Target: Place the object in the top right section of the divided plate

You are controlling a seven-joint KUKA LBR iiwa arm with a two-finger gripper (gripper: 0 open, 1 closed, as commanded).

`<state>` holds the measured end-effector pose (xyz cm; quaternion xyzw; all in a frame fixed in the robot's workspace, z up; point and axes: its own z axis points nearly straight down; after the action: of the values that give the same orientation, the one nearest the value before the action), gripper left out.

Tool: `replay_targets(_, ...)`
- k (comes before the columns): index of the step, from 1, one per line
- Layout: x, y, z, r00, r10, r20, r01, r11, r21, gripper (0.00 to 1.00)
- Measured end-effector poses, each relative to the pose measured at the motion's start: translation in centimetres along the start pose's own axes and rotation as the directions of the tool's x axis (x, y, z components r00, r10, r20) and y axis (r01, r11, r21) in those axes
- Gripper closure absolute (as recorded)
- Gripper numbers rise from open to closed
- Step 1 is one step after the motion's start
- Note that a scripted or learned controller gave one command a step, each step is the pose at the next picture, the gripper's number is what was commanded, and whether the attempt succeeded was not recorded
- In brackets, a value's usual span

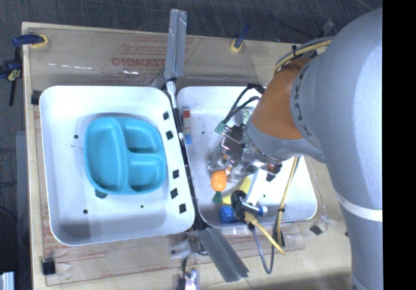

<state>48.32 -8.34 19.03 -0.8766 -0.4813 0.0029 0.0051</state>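
A light blue divided plate (125, 154) lies in the left white bin (58, 113), its three sections holding nothing. In the right bin (208, 103), my gripper (232, 164) reaches down among a small pile of objects. An orange ball-like object (219, 181) sits just below and left of the gripper. A yellow piece (244, 186) and a blue block (227, 214) lie closer to the bin's front wall. The wrist and its cables hide the fingers.
The large grey arm with its orange band (279, 110) covers the right half of the right bin. A black ridge with clips (177, 152) divides the two bins. Yellow and black cables (270, 230) trail over the bin's front edge.
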Motion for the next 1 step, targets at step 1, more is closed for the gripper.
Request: replay_targets(1,8.33,2.43,-8.73,0.976,-0.219,0.003,0.219,0.976,-0.007,1.00)
